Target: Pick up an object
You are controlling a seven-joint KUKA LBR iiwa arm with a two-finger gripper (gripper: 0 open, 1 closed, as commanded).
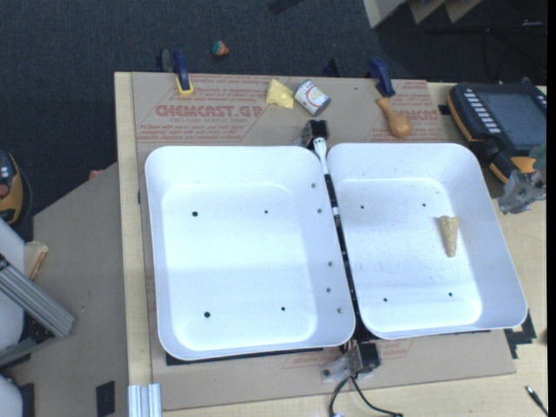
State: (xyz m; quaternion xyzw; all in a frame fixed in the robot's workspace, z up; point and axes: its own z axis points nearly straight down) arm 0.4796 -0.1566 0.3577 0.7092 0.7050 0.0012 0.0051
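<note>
1. I cannot tell how the jaws stand, so I can't place the object relative to them.
2. The tan cone-shaped piece (448, 234) lies alone on the floor of the right bin (486, 311), toward 3 o'clock of its middle, narrow end pointing to 6 o'clock.
3. The left bin (165, 320) touches it at 9 o'clock.
4. On the bench (139, 111) at 12 o'clock sit a yellow scrap (279, 94) and a small box (312, 97).

Black handheld controller (508, 115) cut by right edge, tiny coloured floor object (221, 49) unidentifiable
</note>
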